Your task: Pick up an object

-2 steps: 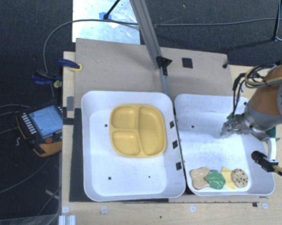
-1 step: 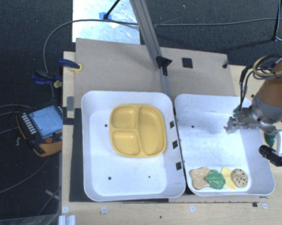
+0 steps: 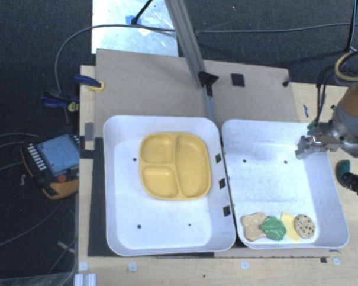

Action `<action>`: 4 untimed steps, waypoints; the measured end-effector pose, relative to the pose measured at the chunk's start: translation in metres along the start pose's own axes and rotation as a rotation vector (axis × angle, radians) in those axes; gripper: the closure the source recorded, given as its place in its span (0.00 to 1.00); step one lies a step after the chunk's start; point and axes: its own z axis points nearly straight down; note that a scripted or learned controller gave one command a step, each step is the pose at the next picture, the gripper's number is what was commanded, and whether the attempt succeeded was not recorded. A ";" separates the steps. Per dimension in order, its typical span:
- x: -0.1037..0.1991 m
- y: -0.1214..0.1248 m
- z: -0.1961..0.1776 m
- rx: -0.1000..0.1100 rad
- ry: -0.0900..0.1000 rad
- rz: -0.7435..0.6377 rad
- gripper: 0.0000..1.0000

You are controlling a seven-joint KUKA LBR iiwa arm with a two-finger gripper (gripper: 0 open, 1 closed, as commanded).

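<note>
In the right bin (image 3: 272,173), several small items lie along the near edge: a tan toast-shaped piece (image 3: 252,225), a green leafy piece (image 3: 274,228), a yellow wedge (image 3: 289,224) and a round speckled cookie (image 3: 304,225). My gripper (image 3: 305,147) hangs over the right bin's far right side, well above and behind those items, with nothing visible in it. A yellow divided plate (image 3: 175,165) rests in the left bin (image 3: 122,226).
The grey arm (image 3: 352,111) with its orange band comes in from the right edge. A metal pole (image 3: 189,39) slants across the bench's far side. Clamps and a handheld device (image 3: 52,160) lie left of the bench, with cables on the floor.
</note>
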 end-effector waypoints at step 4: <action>0.166 0.027 -0.027 0.005 0.005 -0.004 1.00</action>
